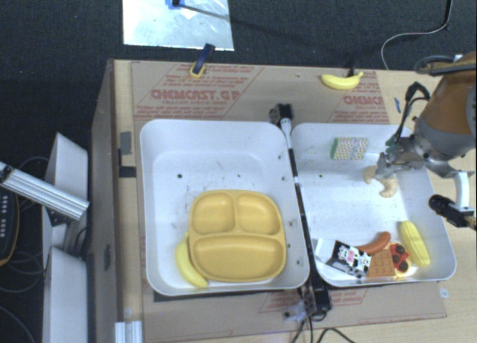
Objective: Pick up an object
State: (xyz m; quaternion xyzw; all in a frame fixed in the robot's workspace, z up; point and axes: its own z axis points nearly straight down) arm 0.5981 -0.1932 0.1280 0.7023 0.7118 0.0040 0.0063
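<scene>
Dark carpet floor (59,36) surrounds the bench, with a shiny metal sheet (177,4).

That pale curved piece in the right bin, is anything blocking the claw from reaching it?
Nothing visible does. The gripper hangs right over the pale curved piece with nothing between them; the green sponge and corn cob lie apart from it.

Shiny plastic, dull board

The white bins (223,136) look like smooth plastic. The yellow tray (237,235) in the left one looks plastic and a bit shiny. Brown board (246,84) behind the bins looks dull, like paper.
</scene>
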